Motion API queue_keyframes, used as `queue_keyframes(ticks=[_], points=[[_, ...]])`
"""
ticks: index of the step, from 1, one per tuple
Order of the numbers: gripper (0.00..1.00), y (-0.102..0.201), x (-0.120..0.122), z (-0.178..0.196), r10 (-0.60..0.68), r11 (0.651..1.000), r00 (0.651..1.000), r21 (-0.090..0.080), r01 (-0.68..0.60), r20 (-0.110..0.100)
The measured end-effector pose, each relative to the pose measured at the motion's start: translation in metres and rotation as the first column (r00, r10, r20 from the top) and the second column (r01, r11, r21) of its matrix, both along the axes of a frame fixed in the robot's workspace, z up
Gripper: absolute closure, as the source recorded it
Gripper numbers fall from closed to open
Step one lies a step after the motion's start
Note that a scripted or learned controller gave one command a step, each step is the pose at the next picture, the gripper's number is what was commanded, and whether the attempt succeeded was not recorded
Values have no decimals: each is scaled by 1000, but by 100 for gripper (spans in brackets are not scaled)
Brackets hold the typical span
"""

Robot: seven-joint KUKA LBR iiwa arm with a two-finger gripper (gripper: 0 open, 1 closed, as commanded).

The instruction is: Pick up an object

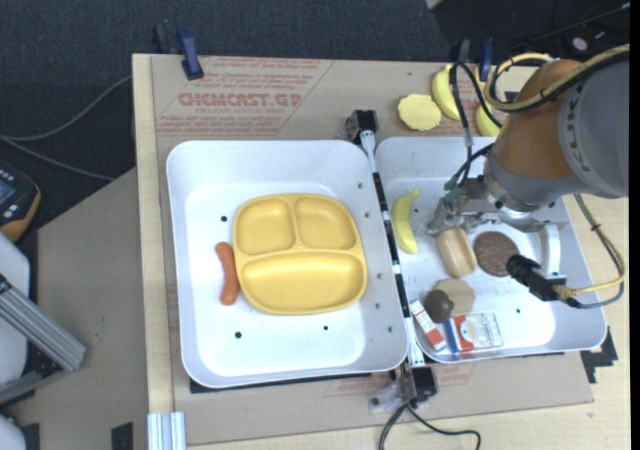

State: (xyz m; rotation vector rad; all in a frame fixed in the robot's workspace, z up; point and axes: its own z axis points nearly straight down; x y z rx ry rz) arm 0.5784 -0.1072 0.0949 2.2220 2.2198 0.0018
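Observation:
In the right bin [560, 338] lie a small yellow banana [404, 221], a tan bread roll [457, 252], a round brown cookie [493, 252], a tan round lump [450, 298] and a red, white and blue carton [466, 332]. My gripper [452, 212] hangs low over the bin's left half, just above the top end of the bread roll and to the right of the banana. The grey arm with its orange band [540, 138] hides the bin's upper right part. Nothing is visibly held.
The left bin [200, 338] holds a yellow divided plate [298, 252] with an orange sausage [228, 272] beside it on the left. Yellow toy pieces [420, 111] lie on the bench behind the right bin. Cables run by the arm and a blue clamp [187, 51] sits at the back left.

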Motion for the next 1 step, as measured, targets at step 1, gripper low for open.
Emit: queue_keyframes(ticks=[1], points=[[100,82,50,97,11,1000,1000,2,-11,13]])
